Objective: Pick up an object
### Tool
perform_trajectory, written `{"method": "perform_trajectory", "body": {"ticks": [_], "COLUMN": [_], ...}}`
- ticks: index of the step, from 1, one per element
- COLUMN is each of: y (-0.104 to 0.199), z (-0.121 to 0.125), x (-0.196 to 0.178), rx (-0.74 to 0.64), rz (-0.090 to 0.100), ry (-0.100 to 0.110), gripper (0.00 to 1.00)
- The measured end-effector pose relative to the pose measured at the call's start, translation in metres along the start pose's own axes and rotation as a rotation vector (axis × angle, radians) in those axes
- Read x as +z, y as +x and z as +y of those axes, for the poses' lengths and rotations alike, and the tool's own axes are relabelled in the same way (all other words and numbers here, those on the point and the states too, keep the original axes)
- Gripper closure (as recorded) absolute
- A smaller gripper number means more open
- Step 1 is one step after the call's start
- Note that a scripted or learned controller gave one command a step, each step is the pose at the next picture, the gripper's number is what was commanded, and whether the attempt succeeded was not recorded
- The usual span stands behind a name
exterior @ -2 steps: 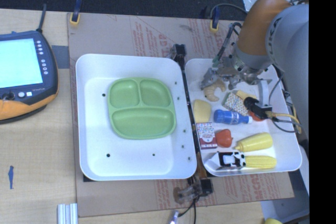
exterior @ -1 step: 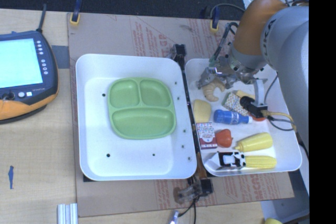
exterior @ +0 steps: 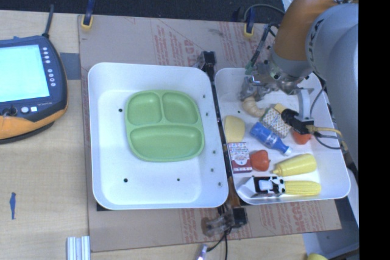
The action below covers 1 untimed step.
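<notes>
My gripper (exterior: 248, 93) reaches down into the far left part of the right bin (exterior: 339, 192), just above a tan croissant-shaped toy (exterior: 253, 108). Nothing shows between it and the toy, and I cannot say whether they touch. Nearer the front lie a pale yellow piece (exterior: 234, 128), a blue bottle (exterior: 269, 138), a checkered block (exterior: 278, 122), a red tomato (exterior: 260, 159), a small red and white carton (exterior: 239, 156), two corn cobs (exterior: 296, 164) (exterior: 303, 188) and a black and white toy (exterior: 268, 184).
A green divided plate (exterior: 164, 125) lies in the left bin (exterior: 103, 186). A tablet-like pendant (exterior: 27, 85) rests on the bench at the far left. The arm's orange band (exterior: 304, 21) and grey body hang over the right bin's far right side.
</notes>
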State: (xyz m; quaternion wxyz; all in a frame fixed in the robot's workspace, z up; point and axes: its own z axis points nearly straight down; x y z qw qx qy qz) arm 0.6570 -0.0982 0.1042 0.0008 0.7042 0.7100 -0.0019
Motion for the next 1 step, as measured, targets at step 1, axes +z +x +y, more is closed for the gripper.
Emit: {"method": "perform_trajectory", "body": {"ticks": [1], "y": [0.0643], "z": [-0.0428], "x": [-0.0888], "rx": [0.002], "rz": [0.004], "ry": [0.001], "gripper": [1.0]}}
